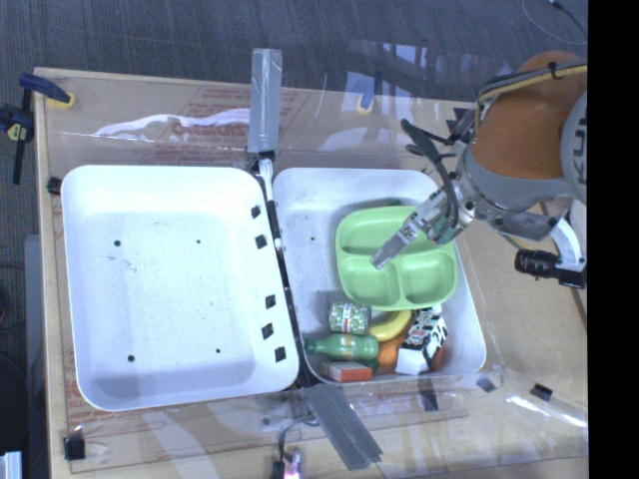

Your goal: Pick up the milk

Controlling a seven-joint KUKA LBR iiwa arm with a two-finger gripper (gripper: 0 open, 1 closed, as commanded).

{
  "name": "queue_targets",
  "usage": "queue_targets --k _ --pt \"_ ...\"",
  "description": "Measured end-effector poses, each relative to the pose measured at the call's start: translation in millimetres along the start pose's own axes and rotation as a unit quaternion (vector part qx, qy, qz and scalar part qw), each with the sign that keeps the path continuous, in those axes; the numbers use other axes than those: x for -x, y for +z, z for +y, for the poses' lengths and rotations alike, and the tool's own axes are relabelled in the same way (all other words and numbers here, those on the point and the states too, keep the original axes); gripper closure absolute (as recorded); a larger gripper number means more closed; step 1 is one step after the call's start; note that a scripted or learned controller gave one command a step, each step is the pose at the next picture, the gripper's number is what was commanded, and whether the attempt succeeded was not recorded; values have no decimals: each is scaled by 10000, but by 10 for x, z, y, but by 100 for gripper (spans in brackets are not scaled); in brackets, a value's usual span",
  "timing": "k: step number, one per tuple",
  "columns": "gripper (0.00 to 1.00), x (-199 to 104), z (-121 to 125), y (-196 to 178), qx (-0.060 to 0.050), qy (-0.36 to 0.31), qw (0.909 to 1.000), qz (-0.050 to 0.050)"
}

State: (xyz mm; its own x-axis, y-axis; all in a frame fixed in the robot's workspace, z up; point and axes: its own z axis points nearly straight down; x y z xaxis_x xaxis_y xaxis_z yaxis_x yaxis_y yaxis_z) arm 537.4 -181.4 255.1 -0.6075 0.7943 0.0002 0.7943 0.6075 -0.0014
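While jaws [384, 258] state unclear, wooden bench [150, 108], two white bins [160, 208], dark carpet [150, 18].

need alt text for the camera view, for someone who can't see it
A grey and orange robot arm reaches in from the right, its gripper over a green divided plate in the right white bin. Below the plate lie a milk carton, green bottle, banana and small can.

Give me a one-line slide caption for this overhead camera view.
Arm's tool over the green tray in the right bin; the milk carton sits untouched below it.
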Motion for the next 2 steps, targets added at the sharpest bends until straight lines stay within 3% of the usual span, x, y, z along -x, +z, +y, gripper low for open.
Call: queue_targets --k 1,2 --pt "0 382 18 -1038 6 -2041 9789 -22" --pt "0 -217 -130 -568 6 -2944 9557 -15"
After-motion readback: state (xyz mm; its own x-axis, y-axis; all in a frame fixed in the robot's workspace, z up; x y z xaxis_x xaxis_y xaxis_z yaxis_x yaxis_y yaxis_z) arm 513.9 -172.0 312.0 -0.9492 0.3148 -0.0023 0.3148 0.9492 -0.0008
